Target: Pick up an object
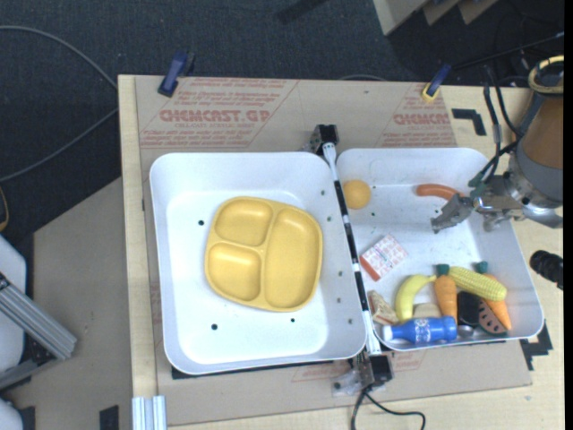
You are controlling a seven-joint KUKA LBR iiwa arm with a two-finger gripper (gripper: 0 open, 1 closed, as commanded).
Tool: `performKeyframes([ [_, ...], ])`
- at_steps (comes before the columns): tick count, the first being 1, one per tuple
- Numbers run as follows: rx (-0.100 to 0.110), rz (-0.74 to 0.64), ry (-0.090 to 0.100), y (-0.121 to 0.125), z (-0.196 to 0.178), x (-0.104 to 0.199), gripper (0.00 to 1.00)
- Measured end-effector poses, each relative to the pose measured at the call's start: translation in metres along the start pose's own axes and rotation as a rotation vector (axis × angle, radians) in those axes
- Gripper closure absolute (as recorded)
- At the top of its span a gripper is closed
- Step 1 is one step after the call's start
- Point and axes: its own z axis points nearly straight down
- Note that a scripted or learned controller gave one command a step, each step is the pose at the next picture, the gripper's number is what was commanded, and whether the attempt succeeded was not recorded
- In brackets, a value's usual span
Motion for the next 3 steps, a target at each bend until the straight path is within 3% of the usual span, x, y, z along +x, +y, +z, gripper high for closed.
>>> performKeyframes([
  [1,0.007,0.0,0.003,0.039,0.112,0.064,0.0],
  [2,0.005,0.003,0.001,-0.054,0.116,0.056,0.0],
  [3,-0.001,-0.001,0.004,-0.048,0.063,-0.015,0.0],
])
